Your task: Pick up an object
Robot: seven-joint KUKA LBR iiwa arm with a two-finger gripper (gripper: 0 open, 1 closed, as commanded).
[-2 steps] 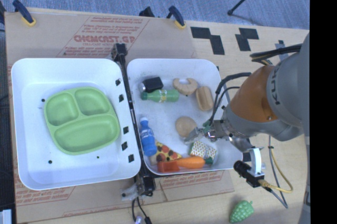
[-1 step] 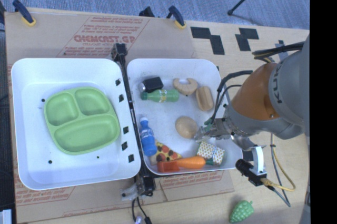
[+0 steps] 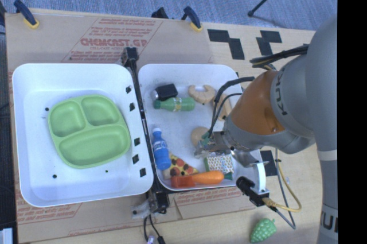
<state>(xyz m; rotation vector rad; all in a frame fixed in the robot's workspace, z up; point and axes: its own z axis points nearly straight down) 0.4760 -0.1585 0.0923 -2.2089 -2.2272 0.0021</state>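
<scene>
Two bins sit side by side on the table (image 3: 51, 36). The left bin (image 3: 23, 122) holds a divided plate (image 3: 89, 131). In the right bin (image 3: 183, 70), a carrot (image 3: 198, 179) lies along the near edge, a bottle (image 3: 160, 148) by the left wall, another bottle (image 3: 175, 104) toward the far edge.

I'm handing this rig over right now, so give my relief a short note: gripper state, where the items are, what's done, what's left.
Gripper: low in the right bin, just above the carrot; the wrist hides whether it grips anything.
In the right bin: blue bottle, green bottle, black block, tan toy.
Left bin: green divided plate.
Green grapes lie on the bench outside.
Done: arm is down in the bin.
Left: confirm a grasp, lift.
</scene>
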